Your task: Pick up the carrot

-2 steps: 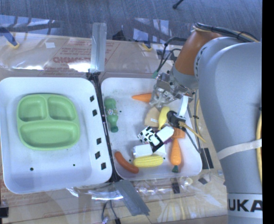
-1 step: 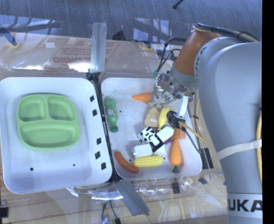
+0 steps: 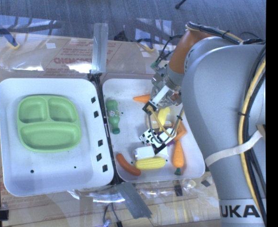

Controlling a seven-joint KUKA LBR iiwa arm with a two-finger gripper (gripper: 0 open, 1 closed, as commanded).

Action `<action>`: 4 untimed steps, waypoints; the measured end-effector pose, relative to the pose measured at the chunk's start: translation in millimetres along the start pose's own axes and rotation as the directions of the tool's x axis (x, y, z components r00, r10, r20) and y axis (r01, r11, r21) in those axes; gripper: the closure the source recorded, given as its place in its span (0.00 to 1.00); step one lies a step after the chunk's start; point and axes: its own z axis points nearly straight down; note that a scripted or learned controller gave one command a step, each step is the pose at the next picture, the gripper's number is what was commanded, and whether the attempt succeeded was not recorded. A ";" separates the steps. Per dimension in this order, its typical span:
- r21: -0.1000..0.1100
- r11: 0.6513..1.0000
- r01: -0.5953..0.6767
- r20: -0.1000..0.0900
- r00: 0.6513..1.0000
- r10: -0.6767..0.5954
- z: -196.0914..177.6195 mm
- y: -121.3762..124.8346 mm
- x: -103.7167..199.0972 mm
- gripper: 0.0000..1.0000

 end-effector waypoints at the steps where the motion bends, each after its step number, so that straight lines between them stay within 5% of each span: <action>1: 0.004 0.980 -0.200 0.002 0.980 0.200 2.0 12.0 -24.4 0.00; 2: 0.006 0.911 -0.412 0.004 0.911 0.412 2.7 -7.1 -19.5 0.00; 3: 0.004 0.935 -0.355 0.001 0.935 0.355 2.3 -39.6 -33.3 0.00; 4: 0.005 0.965 -0.263 0.002 0.965 0.263 3.2 -123.1 -19.1 0.00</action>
